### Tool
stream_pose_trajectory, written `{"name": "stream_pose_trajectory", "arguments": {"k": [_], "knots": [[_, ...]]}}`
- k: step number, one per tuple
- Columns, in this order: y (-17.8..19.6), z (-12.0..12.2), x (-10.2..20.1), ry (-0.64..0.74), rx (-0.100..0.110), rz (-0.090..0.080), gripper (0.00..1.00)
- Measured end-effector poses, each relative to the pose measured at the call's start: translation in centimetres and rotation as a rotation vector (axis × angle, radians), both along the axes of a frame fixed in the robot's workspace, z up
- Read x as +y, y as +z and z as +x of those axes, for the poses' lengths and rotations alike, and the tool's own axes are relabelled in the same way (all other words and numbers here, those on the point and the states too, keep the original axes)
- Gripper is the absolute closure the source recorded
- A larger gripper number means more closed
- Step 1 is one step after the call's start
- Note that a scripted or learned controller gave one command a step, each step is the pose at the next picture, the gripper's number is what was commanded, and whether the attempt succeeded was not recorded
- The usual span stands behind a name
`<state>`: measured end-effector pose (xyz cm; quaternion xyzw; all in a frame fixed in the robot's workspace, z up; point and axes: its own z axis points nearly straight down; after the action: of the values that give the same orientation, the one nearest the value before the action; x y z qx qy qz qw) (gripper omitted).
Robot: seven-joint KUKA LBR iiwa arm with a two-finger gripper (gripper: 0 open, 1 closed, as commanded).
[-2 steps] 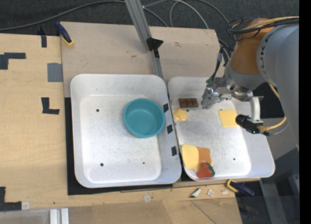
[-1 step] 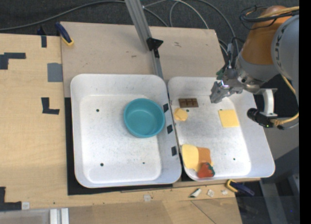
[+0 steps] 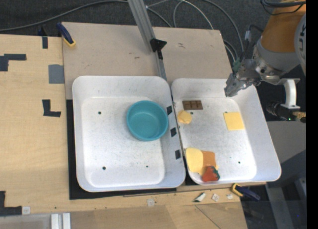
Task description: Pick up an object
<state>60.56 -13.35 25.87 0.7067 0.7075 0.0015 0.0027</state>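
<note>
Looking down on your worktop (image 3: pixel 30 138), you see two white bins side by side. The left bin (image 3: pixel 89 173) holds a blue bowl (image 3: pixel 146 119). The right bin (image 3: pixel 258 143) holds a brown chocolate bar (image 3: pixel 192 105), a small yellow lump (image 3: pixel 185 117), a flat yellow square (image 3: pixel 233 120) and a yellow, orange and red cluster (image 3: pixel 202 163). Your end effector (image 3: pixel 232 90) hangs over the right bin's far rim.

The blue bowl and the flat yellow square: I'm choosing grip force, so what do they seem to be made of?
The blue bowl in the left bin looks like smooth moulded plastic: even teal colour, soft sheen on the rim. The flat yellow square in the right bin looks matte and thin, perhaps foam or toy plastic cheese; the view leaves that open.
</note>
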Motion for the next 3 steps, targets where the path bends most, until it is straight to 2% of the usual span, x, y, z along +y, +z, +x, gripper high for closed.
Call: {"name": "stream_pose_trajectory", "arguments": {"k": [2,3], "knots": [[-0.2,1.8,10.0,0.005,0.007,0.003,1.00],[-1.8,1.3,14.8,0.005,0.009,0.002,1.00]]}}
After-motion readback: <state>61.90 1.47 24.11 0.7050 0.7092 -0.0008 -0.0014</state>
